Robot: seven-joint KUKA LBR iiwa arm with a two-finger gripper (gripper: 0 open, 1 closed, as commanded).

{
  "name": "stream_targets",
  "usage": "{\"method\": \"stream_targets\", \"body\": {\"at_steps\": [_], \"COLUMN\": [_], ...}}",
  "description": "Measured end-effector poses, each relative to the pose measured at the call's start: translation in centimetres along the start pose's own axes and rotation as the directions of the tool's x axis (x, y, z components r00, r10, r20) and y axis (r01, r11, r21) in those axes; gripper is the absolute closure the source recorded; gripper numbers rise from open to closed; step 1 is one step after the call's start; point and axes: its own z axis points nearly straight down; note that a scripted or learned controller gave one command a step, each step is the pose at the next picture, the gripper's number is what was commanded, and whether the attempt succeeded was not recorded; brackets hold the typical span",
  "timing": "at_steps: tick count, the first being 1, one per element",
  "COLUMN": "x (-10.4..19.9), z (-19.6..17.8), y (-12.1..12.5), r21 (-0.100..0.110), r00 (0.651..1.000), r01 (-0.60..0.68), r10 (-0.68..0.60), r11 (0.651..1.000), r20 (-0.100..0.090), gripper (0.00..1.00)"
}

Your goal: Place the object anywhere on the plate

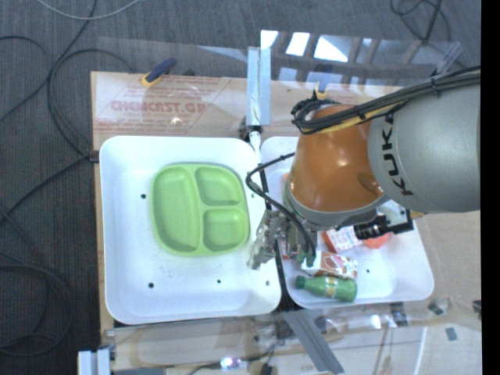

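The plate (200,209), off to the claw's (269,244) left, is light green all over. Both bins (125,287) are plain white. Just right of the claw lies a green bottle (328,287) with a yellow label, and above it a red and white packet (337,266). The arm (437,151) is grey with an orange band (332,166). The claw is dull metal grey.

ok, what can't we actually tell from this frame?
- Gripper, camera view: blurred and small, so whether it holds anything is unreadable.
- Right bin: mostly hidden under the arm.
- Red packets: partly covered by the wrist, labels too small.
- Green bottle: label unreadable.
- Green plate fully visible.
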Motion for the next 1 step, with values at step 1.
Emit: {"method": "stream_targets", "body": {"at_steps": [1], "x": [-0.21], "z": [-0.90], "y": [-0.42], "r21": [0.003], "r00": [0.975], "r01": [0.223], "r10": [-0.223], "r11": [0.975], "r20": [0.003], "gripper": [1.00]}}
